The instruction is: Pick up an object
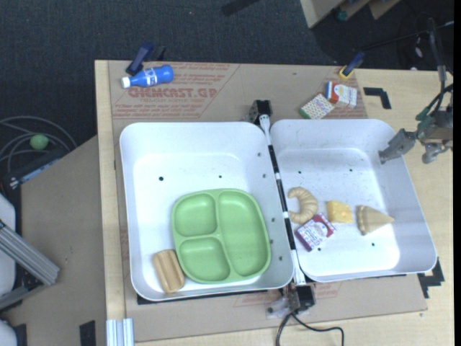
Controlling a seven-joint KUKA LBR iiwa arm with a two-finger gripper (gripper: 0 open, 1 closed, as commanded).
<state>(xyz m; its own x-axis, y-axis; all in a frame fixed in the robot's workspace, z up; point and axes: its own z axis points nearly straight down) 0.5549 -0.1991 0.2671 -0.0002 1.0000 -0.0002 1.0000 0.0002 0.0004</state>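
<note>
The right bin (403,193) holds a tan croissant (302,202), a yellow cheese-like chunk (340,211), a pale wedge of bread (373,220) and a red and white packet (314,233). In the left bin (144,164) lie a green divided plate (220,235) and a tan bread stick (168,270). My gripper (413,148) hovers over the right bin's far right rim, well above and to the right of the food items. It is open, with nothing between its fingers (395,145).
On the cardboard behind the bins lie a blue and white bottle (148,76) and small printed boxes (328,101). A black clip (261,110) sits where the bins meet. Cables and dark floor lie beyond the bench's left edge.
</note>
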